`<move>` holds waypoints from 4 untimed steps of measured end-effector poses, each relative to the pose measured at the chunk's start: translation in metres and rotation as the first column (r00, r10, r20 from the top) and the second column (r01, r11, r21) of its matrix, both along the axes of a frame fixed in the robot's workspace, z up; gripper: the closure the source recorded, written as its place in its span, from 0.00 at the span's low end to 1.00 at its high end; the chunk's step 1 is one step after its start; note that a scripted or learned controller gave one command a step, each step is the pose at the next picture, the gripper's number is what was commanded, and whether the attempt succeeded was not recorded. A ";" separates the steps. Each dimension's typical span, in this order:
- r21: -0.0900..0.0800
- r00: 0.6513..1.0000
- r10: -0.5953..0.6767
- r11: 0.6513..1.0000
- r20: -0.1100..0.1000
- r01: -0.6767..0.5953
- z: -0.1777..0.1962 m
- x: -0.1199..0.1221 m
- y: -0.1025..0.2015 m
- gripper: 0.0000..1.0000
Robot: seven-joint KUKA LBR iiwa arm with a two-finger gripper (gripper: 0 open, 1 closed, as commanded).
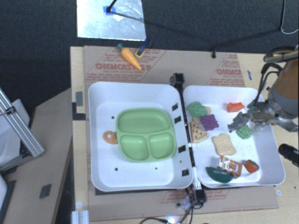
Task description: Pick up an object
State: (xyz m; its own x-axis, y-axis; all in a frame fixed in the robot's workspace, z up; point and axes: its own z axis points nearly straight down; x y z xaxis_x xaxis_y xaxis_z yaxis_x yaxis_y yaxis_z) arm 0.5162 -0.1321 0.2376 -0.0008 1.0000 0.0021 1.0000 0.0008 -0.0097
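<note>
My gripper [238, 122] hangs over the right side of the right bin [273, 146], reaching in from the right. Just below and right of it lies a green broccoli piece [244, 132], close to the gripper, though contact is unclear. An orange piece [235, 107] lies just above the gripper. Further left in the same bin are a green leafy piece [198, 109], purple grapes [209, 122], a pizza slice [198, 134] and a slice of bread [224, 145]. Along the bin's front sit a small carton [231, 165], a red piece [251, 166] and a dark green piece [218, 174].
The left bin [100, 111] holds a green divided plate [145, 133] and a small pretzel [110, 137] to its left. A toy carrot [131, 58] lies on the cardboard behind the bins. A black divider rail [184, 129] runs between the bins.
</note>
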 end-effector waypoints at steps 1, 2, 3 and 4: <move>-0.002 1.000 0.003 1.000 0.011 -0.003 0.005 0.002 0.000 0.00; -0.001 1.000 0.000 1.000 0.006 0.000 -0.054 0.007 -0.005 0.00; 0.000 1.000 0.001 1.000 0.005 -0.001 -0.106 0.003 0.006 0.00; -0.006 1.000 -0.001 1.000 0.015 0.001 -0.152 0.005 0.004 0.00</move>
